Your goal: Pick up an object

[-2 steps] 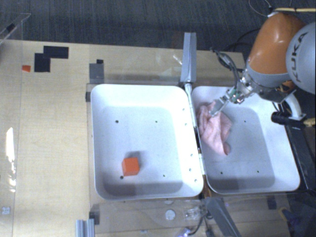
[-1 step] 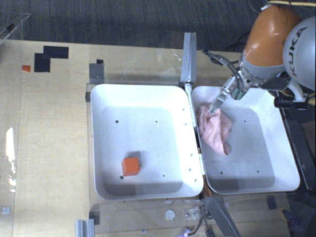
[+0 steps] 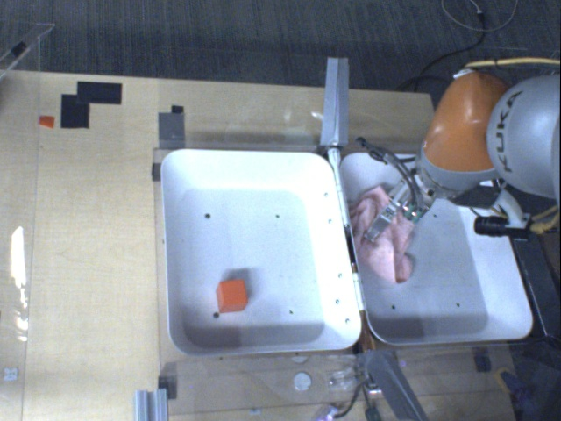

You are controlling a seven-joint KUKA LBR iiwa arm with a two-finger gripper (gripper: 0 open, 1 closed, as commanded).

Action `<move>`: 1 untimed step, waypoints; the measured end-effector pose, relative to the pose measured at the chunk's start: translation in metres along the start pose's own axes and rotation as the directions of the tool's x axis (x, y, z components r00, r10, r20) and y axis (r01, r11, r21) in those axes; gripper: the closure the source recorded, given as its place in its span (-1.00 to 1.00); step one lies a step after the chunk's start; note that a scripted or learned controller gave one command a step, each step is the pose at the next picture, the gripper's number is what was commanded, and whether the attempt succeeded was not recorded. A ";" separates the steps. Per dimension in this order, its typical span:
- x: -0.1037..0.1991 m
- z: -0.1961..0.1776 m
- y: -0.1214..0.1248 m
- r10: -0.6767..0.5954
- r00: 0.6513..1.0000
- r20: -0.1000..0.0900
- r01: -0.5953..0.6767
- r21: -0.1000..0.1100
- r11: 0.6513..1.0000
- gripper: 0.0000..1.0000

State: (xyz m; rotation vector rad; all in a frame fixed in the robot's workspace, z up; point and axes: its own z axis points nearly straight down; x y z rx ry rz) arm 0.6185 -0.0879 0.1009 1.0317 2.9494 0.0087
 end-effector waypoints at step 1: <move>-0.001 -0.014 0.004 0.001 1.000 0.006 -0.001 -0.007 1.000 1.00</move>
